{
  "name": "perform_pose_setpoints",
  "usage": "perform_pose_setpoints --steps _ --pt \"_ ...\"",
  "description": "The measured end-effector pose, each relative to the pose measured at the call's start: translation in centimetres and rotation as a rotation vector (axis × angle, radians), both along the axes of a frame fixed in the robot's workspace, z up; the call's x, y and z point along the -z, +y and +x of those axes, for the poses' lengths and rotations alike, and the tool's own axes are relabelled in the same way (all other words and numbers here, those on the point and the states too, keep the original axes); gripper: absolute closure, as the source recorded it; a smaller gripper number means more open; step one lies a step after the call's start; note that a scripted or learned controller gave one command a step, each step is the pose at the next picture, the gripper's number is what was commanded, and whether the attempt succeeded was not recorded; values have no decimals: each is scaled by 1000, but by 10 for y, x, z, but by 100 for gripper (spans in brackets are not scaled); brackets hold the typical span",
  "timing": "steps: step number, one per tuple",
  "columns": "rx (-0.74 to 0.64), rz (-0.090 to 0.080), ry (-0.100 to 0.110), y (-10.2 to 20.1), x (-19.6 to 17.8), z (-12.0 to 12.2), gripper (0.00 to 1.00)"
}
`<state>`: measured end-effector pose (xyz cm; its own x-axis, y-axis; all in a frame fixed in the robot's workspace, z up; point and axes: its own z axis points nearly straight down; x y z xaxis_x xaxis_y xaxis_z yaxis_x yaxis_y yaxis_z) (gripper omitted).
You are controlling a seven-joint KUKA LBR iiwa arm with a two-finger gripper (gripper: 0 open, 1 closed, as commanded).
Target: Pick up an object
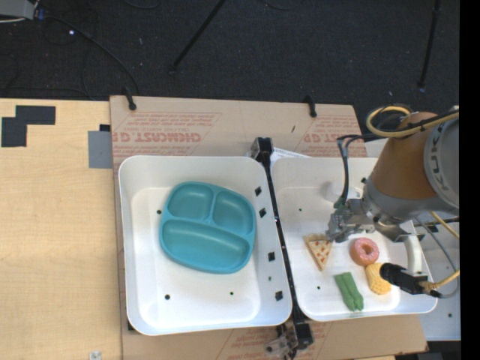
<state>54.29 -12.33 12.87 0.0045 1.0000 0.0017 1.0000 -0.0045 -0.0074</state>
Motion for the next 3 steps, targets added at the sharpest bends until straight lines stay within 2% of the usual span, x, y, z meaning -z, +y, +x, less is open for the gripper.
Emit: perform_pose_setpoints --steps 1,2,3 --pt "-2 -2 -10 -5 -62 -1 100" --pt "-5 -3 -10 -11 -119 7 100" --pt "-6 -2 -9 -12 -159 8 100"
